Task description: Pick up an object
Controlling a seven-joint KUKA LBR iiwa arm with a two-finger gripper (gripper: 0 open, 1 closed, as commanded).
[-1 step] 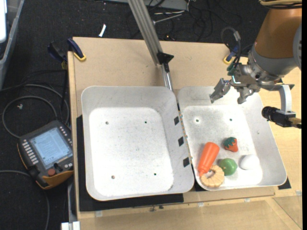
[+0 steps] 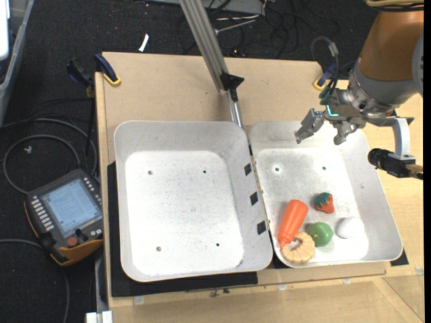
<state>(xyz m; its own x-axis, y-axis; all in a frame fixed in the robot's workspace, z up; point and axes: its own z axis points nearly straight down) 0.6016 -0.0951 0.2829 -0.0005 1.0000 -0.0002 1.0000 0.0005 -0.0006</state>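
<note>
An orange carrot (image 2: 292, 221) lies slanted in the right bin (image 2: 289, 147), near that bin's front left corner, its lower end touching a round tan ridged piece (image 2: 298, 248). Just beside them sits a green ball-like piece (image 2: 320, 233). A red and green strawberry-like piece (image 2: 324, 202) and a white ball (image 2: 348, 228) lie toward the bin's right edge.

Tan wooden bench (image 2: 175, 86), bearing two shallow white bins side by side: left bin (image 2: 128, 200) and right bin (image 2: 377, 200), touching along their inner edges. Black mat (image 2: 114, 274) showing beneath the left bin's outer and front edges. Clamps at the back corners: (image 2: 108, 73) and (image 2: 324, 78).
</note>
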